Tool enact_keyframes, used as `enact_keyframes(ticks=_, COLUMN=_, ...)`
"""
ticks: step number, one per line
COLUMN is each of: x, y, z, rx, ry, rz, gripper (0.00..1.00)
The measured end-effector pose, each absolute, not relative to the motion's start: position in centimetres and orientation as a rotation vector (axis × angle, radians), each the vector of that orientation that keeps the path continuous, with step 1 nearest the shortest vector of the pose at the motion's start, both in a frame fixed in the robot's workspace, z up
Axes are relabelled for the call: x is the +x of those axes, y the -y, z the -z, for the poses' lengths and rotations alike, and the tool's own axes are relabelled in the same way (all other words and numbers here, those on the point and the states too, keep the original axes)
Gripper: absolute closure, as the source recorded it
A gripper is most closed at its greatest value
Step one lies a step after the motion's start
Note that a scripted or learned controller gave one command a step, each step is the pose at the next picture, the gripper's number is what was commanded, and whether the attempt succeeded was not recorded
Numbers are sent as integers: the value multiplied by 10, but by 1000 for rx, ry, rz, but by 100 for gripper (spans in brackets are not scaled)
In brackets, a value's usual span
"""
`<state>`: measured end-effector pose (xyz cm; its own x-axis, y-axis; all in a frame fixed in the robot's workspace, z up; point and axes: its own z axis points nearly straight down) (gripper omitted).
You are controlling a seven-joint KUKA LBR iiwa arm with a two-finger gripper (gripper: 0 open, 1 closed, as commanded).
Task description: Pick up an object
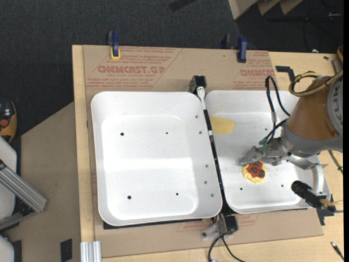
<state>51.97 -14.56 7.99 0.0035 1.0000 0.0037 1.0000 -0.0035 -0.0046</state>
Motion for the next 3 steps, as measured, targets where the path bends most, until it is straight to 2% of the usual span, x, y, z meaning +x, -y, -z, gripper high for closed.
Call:
enact_keyframes(ticks=1, x=480, y=120, z=-87, rx=-2227, ry=2222, rz=6, gripper=0)
enact_keyframes(ticks=2, x=521, y=61, z=-191, rx=-2219, ry=2237, rz=13, gripper=0)
enact_keyframes(ticks=3, x=497, y=107, z=-89, rx=-2222, ry=2210, rz=-12, gripper=0)
